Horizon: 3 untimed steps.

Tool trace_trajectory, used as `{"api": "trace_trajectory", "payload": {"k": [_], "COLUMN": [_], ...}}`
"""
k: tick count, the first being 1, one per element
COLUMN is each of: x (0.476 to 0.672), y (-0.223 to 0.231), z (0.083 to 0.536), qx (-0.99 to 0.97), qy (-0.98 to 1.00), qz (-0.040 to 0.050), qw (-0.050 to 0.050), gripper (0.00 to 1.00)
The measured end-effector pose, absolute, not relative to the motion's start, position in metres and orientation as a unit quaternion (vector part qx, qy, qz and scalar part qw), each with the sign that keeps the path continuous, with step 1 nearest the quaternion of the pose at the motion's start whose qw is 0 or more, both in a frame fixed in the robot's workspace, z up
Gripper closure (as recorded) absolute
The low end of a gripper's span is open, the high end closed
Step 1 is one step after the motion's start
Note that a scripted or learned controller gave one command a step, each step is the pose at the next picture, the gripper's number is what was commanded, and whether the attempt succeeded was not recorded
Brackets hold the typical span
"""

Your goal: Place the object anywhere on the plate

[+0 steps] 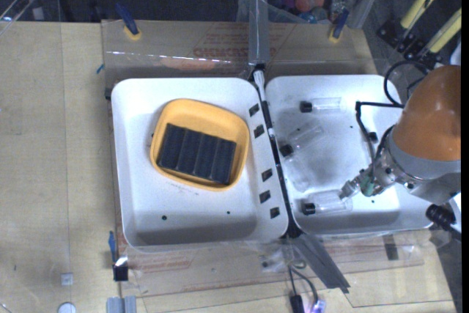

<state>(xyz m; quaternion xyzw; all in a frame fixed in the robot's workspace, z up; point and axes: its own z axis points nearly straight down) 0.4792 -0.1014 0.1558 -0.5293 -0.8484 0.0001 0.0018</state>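
Two white bins on a desk: yellow plate [199, 142] with a dark ridged block [199, 152] in the left bin, clear tubes [325, 202] lying loose in the right bin beneath the gripper [364, 185], jaws' state impossible to tell.

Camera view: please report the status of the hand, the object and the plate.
Hand low in right bin, at clear tube; grip not visible. Two more clear tubes nearby. Yellow plate in left bin carries dark ribbed block.

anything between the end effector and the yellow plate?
Yes: in the camera view, the divider between the bins separates the end effector from the plate, plus bare white bin floor.
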Motion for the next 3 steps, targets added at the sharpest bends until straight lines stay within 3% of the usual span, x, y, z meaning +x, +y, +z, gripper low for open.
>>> {"api": "trace_trajectory", "payload": {"k": [1,2,3], "x": [0.480,0.479,0.544], "y": [-0.097,-0.097,-0.118], "z": [0.131,0.131,0.111], "qx": [-0.462,-0.462,-0.518], "qy": [-0.887,-0.887,-0.855], "qz": [-0.0005,-0.0003,-0.0003], "qw": [0.001,0.001,-0.001], "gripper": [1.00,0.00,0.00]}}
